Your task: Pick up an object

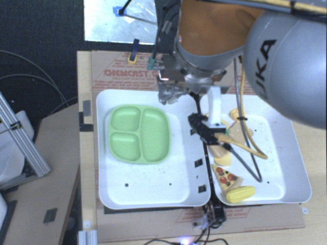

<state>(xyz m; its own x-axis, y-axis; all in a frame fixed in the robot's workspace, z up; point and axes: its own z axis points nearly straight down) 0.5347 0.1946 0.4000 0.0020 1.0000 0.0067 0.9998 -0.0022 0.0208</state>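
A light green divided plate [139, 134] lies flat in the left bin [148, 193]. In the right bin [286, 172] I see a toy pizza slice [226, 176], a yellow corn-like piece [240, 193] at the near edge and a tan wedge [221, 155] by the divider. A small yellow item [234, 115] lies further back. My gripper [167, 94] hangs over the far rim of the left bin, just beyond the plate's far right corner, under the grey arm. Nothing shows held in it.
The big grey and orange arm [265, 40] covers the far part of the right bin. Cardboard [117, 73] lies under both bins. A blue and yellow clip [134, 52] sits behind them. An aluminium frame [20, 137] stands at the left.
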